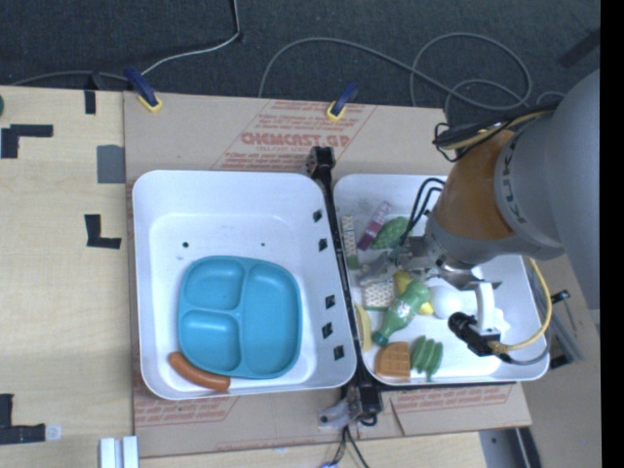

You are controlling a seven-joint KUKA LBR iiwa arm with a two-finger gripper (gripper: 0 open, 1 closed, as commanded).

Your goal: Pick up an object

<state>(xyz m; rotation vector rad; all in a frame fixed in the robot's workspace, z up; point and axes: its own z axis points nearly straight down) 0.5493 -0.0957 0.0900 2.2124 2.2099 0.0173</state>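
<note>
Hand (421, 261): low in right bin (526, 367), over toy pile at its 9 o'clock wall; grip state cannot be told. Toys crowd that side: one waffle (394, 360), one green bottle (402, 312). Left bin (156, 203): one blue plate (240, 316), one sausage (199, 371) at 7 o'clock, open floor toward 12.

A jumble of small toy foods lies in the right bin (531, 364): a green bottle-shaped piece (400, 312) slants across the middle, a waffle-like brown piece (394, 360) and a green pod (426, 355) lie near the front wall. A green leafy piece (391, 232) sits toward the back.
</note>
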